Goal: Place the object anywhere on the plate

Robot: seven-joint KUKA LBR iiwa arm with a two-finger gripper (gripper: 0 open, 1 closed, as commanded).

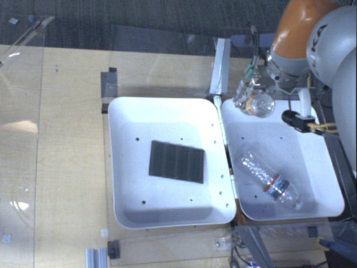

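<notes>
When we begin at the near edge of the bench [56, 149], we see two white bins that stand side by side and touch along their inner rims. The right bin [329, 172] holds the bottle [270, 183], which is of clear plastic. It lies on its side in the near half of this bin, slanted, with one end toward the near right corner and the other toward the middle of the bin. A band of blue and orange goes around it near its nearer end. Nothing touches the bottle except the bin floor.

A little farther, in the left bin [120, 166], lies the plate [177, 161], a dark grey rectangle with faint ribs. It lies flat near the middle of the bin floor, slightly turned, and it carries nothing. The bottle and the plate are well apart, with the two bin rims between them.

Farther still, the gripper [254, 99] hangs over the far left corner of the right bin, well apart from the bottle. A small clear, shiny round shape [261, 104] shows at its tip, and we cannot say what this is. Whether the jaws are released or clenched we cannot tell.

Behind it the grey arm [334, 49] with its orange band [295, 21] rises at the far right. A metal strip [218, 66] stands on the far side, where the bins meet.
</notes>
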